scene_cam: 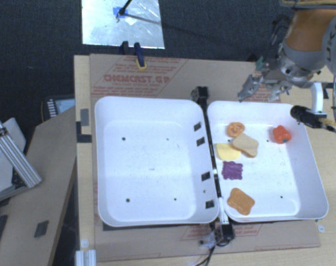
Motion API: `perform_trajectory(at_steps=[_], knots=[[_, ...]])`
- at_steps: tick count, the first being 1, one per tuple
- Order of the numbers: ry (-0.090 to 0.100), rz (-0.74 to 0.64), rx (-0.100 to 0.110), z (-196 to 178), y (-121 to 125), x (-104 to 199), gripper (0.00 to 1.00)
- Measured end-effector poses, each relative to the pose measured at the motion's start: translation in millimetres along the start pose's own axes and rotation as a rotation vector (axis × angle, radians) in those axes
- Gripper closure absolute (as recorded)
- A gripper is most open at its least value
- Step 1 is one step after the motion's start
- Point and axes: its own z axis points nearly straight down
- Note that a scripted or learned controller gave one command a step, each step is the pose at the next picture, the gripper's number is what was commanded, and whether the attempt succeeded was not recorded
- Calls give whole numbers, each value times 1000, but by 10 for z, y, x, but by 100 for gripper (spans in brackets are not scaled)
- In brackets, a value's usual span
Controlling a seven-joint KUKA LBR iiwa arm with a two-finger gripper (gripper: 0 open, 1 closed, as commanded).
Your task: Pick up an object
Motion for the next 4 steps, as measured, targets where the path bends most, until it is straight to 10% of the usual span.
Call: perform_trajectory(at_steps=[1,2,3,4], knots=[[0,-3,-4,-115,10,3,100],[-1,-3,-8,-780,89,6,100],[-7,7,-12,-1738,72,-787,100],[-7,5,-15,-2869,-445,-1028,100]])
